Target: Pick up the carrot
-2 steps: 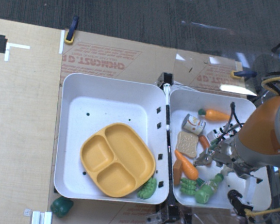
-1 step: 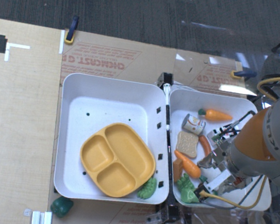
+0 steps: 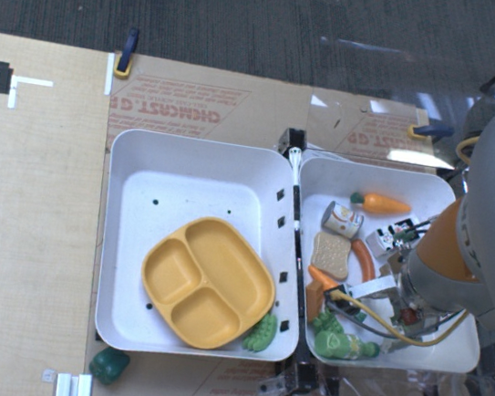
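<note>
left bin [image 3: 124,220]: yellow divided plate [image 3: 207,281], green veg [image 3: 262,331] touching its near-right rim. right bin [image 3: 450,356]: carrot [image 3: 383,204] by far wall, well apart from end effector [image 3: 400,303]; carton [image 3: 343,220], bread [image 3: 331,256], sausage [image 3: 366,256], orange piece [image 3: 317,288], greens [image 3: 335,339]. arm [image 3: 494,211] low over right bin; end effector released or clenched: cannot tell. green piece [image 3: 109,364] on table [image 3: 18,250]. cardboard [image 3: 271,104]: red "chemcast gp", upside down.

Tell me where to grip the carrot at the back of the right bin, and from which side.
Grip the carrot across its thick middle, coming straight down. It lies flat along the right bin's back wall, green end left, tip right, so closing across its width looks best. The cup just in front is near, so stay vertical.
</note>
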### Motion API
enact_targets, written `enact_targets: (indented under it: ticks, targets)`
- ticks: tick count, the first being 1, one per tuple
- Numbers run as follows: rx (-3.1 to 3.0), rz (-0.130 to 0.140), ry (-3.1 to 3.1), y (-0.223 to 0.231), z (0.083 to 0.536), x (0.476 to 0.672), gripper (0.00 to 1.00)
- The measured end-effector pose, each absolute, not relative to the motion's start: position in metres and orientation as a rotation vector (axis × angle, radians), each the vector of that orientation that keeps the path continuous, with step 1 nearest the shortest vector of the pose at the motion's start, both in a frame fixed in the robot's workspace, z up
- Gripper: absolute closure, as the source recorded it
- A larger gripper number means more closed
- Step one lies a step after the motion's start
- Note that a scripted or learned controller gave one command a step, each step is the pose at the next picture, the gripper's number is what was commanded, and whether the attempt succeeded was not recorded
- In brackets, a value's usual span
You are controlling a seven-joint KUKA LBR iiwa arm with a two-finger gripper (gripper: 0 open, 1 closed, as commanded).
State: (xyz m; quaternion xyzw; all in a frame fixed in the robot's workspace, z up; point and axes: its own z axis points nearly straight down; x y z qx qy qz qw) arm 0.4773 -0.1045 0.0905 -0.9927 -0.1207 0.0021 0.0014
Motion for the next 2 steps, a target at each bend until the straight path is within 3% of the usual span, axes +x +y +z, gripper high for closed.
enact_targets:
  ticks: [1, 2]
  targets:
    - [-3.090, 0.006, -0.561, -0.078, 0.191, 0.539, 0.00]
    - [-3.029, 0.011, -0.818, -0.026, 0.190, 0.477, 0.00]
